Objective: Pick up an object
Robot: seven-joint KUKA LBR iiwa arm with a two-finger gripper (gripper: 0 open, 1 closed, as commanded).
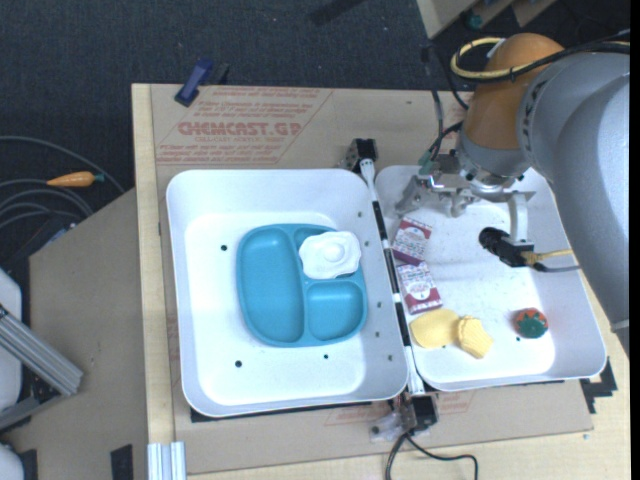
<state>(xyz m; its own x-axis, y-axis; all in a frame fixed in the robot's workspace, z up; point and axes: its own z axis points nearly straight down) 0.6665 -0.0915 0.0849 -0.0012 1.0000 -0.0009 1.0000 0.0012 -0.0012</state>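
Camera view. Gripper sits low over the far corner of the right bin, close to the wall shared with the left bin. Whether it is wide or narrow: cannot tell, the wrist hides it. Nothing seen held.

Candidate objects, from the gripper outward:
- packet, just beside the gripper on its near side, lying flat against the shared wall.
- second packet, touching or nearly touching the first.
- yellow pieces, further off, two lumps side by side.
- ball, well apart, alone on bare floor.
- tray with white lump, over the wall in the left bin.

Risks, as judged:
1. Packet is flat and thin, so a closing grip may slide over it and come up with nothing.
2. It hugs the wall, so a descent there may strike the rim or jam.
3. The packets adjoin, so one may drag the other.
4. The ball could roll off if nudged.
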